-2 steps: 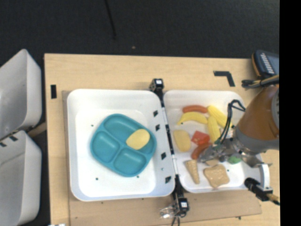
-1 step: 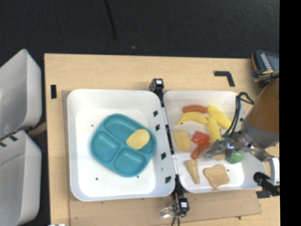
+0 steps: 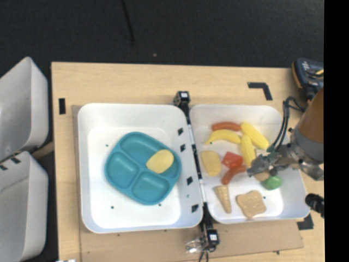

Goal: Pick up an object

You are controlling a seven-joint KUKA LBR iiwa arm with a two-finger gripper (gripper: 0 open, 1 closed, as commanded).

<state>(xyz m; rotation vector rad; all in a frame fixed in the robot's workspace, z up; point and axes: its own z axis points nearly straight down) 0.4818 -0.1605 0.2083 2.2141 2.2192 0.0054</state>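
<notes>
My gripper (image 3: 262, 170) hangs low over the right bin (image 3: 218, 114), its dark fingers just left of a green toy (image 3: 272, 183) and right of a red pepper piece (image 3: 232, 159). A small tan thing sits right at the fingertips, but I cannot tell whether it is gripped. Around it lie a yellow banana (image 3: 223, 138), two corn cobs (image 3: 254, 135), a red sausage (image 3: 226, 126), a pale yellow chunk (image 3: 210, 162), a cone (image 3: 222, 198) and a toast slice (image 3: 251, 203).
The left bin (image 3: 92, 124) holds a blue divided plate (image 3: 126, 171) with a yellow lemon-like toy (image 3: 160, 161) on it. A clip divider (image 3: 192, 162) joins the two bins. The arm's orange band (image 3: 312, 121) stands over the right bin's right edge.
</notes>
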